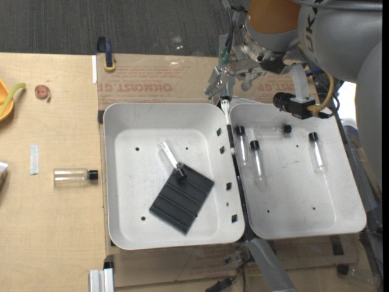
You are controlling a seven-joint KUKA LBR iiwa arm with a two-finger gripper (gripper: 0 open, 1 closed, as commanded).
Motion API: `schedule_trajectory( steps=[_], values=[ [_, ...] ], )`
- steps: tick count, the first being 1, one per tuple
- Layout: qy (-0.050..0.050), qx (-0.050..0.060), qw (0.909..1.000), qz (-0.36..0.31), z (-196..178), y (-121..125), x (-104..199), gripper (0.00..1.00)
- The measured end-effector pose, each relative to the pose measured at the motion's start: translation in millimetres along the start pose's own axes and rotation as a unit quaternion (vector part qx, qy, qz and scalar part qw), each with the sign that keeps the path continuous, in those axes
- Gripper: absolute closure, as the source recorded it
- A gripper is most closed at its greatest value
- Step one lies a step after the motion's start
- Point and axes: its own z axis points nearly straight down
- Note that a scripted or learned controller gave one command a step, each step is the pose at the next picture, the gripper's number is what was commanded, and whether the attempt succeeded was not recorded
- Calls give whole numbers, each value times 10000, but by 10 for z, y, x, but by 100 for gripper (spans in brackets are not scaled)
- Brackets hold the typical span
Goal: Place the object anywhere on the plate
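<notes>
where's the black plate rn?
In the left bin, toward its front middle, lying tilted; a clear vial rests with its cap on the black plate's upper edge.

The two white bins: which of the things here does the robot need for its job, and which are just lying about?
For the job:
- dark ridged plate in the left bin
- clear vial lying partly on it
- gripper

Lying about:
- three vials in the right bin
- a vial on the bench
- blue clamp

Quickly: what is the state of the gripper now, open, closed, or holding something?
Gripper: cannot be told. It sits above the back edge between the two bins, and nothing is visibly held in it.
</notes>
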Motion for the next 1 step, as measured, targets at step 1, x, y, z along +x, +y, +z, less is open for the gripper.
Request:
schedule_trajectory(
  steps=[1],
  values=[
    [-3,-5,9986,-521,-179,-123,-435,0]
  ],
)
